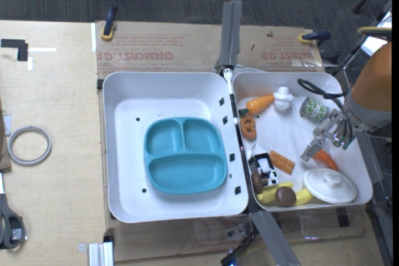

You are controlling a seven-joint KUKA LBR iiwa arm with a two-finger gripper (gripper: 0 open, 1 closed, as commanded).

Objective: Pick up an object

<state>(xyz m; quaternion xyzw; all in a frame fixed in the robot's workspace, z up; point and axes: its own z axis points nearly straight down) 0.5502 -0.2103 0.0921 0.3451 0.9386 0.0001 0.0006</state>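
The claw [312, 151] hangs low over the right bin [361, 162], at the right side of the frame. It tips down toward the lower left, most likely so it can come down on 1 of the toys there. I cannot tell how far open it is, and nothing shows in its grip. The nearest toy is an orange wedge [326, 161], just below the claw and partly under it, so that looks like the thing to pick up (only a guess). A white lid [329, 186] sits just below the wedge and could get in the way. A green ball [313, 110] lies close above the claw. More toys fill the left part of this bin: a carrot [260, 103], an orange ring [249, 128], an orange block [282, 162] and a banana [269, 196] with a brown ball [285, 196] on it. The left bin [118, 134], in the middle of the frame, holds 1 blue plate [185, 156], well away from the claw.
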